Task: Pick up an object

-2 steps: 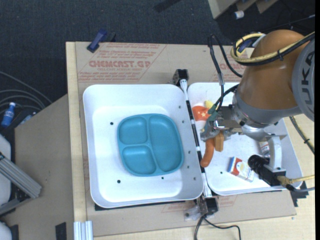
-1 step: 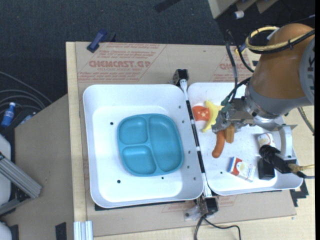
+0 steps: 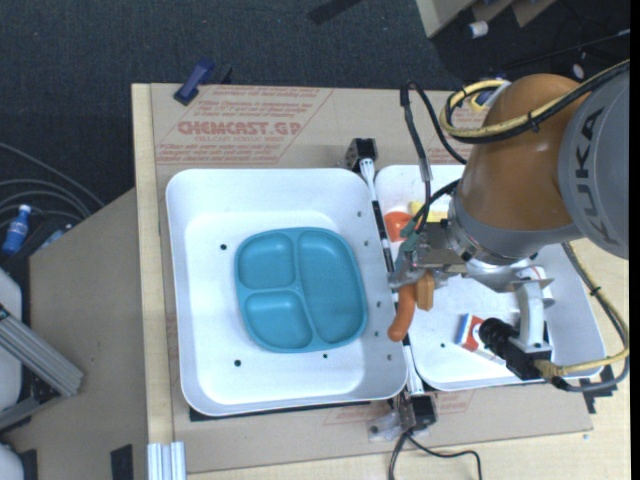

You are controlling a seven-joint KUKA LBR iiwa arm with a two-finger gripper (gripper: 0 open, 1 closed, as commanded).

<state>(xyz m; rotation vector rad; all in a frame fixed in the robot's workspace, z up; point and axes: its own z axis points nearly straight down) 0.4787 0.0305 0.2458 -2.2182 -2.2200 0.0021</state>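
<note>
The gripper is hanging over the bins' dividing wall, its jaws pinching an orange carrot-like toy, which is dangling near-vertical, seemingly lifted clear.

Bright even overhead light, soft shadows, mild glare on white bins, slightly soft focus

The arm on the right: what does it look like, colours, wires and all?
The arm is bulky and rounded: a big orange band beside grey casing with pale lettering. Yellow and black cables loop over it. Below sits a metal gripper with dark wires.
</note>
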